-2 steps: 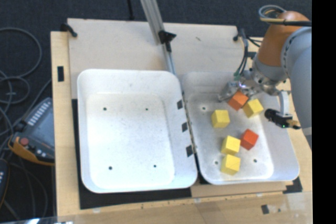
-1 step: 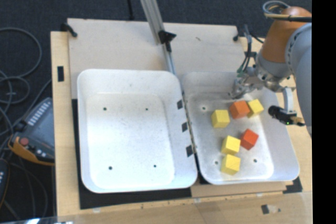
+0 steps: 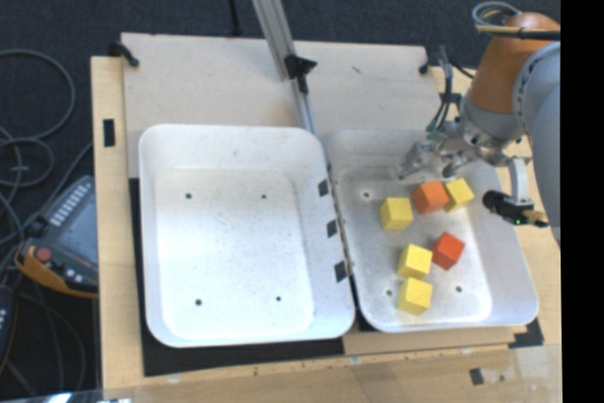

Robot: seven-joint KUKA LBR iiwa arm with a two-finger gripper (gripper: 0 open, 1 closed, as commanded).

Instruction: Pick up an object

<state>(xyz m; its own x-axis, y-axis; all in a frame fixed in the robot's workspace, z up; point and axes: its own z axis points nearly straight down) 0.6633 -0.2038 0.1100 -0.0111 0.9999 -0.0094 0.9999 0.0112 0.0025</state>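
Note:
The right bin (image 3: pixel 373 307) holds several small blocks. An orange block (image 3: pixel 431 196) and a yellow block (image 3: pixel 460 193) lie side by side near its far edge. Another yellow block (image 3: pixel 396 212) sits left of them, and a red block (image 3: pixel 448 250) lies further forward beside two more yellow blocks (image 3: pixel 413 260) (image 3: pixel 414 295). My gripper (image 3: pixel 432 159) hangs over the far part of the right bin, just behind the orange block, below the orange band of the arm (image 3: pixel 495 71). Nothing shows between its fingers.
The left bin (image 3: pixel 170 156) stands beside the right one. A slanted metal pole (image 3: pixel 269 0) rises from the bench behind the bins. Cables and a handheld pendant (image 3: pixel 57 241) lie on the floor to the left.

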